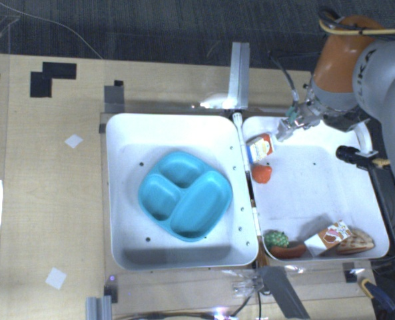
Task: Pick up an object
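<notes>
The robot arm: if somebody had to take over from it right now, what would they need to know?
Gripper: over the top left corner of the right bin, beside the small packet; I can't tell what its fingers are doing.
Things: packet and red tomato at that bin's left wall; broccoli, a carton and bread along its near edge. Blue divided tray in the left bin.
Done: nothing visibly lifted.
Left: grasp and lift one object.

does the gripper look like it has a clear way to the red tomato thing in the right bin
Probably yes. The gripper hangs over the right bin, and the red piece lies uncovered below it, though close to the small carton and the bin's left wall.
</notes>
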Available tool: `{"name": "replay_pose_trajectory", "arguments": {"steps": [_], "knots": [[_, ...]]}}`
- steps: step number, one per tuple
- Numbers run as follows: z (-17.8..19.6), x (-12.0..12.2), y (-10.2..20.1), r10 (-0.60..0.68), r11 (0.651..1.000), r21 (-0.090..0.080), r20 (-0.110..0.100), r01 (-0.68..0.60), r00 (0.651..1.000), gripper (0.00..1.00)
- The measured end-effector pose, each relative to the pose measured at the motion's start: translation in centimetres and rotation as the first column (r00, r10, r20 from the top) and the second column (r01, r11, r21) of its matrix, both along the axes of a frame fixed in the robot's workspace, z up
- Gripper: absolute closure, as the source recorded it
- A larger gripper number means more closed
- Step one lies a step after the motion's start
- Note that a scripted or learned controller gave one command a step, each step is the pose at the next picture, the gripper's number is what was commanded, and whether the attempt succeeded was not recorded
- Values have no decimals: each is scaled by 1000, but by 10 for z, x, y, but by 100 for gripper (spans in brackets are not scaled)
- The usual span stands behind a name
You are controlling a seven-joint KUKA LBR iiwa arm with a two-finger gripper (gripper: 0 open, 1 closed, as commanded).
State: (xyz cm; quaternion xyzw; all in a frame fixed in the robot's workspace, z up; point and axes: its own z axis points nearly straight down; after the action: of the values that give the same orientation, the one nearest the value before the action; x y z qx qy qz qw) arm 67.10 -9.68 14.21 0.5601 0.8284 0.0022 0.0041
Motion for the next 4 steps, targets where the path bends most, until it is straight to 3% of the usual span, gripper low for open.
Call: {"name": "replay_pose_trajectory", "arguments": {"steps": [1, 2, 3, 4], "knots": [[-9, -4, 3, -35, 999, 1, -2, 35, 999, 100], [-9, -4, 3, -35, 999, 1, -2, 35, 999, 0], [-54, -58, 5, 11, 1000, 0, 1, -11, 1000, 0], [-40, -55, 5, 13, 1000, -2, 11, -13, 1000, 100]]}}
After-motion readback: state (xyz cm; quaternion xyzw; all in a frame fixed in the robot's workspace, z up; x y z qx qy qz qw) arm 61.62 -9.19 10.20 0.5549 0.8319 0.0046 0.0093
